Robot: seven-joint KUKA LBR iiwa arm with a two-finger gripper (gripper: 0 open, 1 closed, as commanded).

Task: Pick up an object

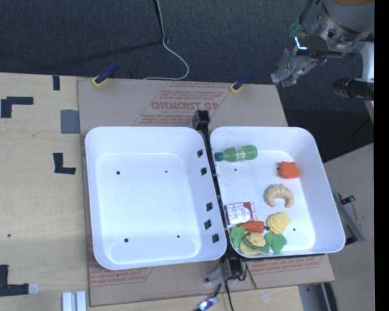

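Grey gripper (290, 68) is parked at upper right, finger state indeterminable. Orange block (289, 169), isolated in the right bin (316, 152), is judged the cleanest target; vertical descent advised.

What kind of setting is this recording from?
Likely a robotics lab bench set up for bin picking: two white bins clipped side by side on cardboard, toy food such as a croissant and corn in the right one, and a gripper above.

We looked down from one fixed camera above the bench (36, 182), tilted at a slant and set far enough back to take in both white bins (91, 182) whole, with the arm (340, 18) entering at upper right.
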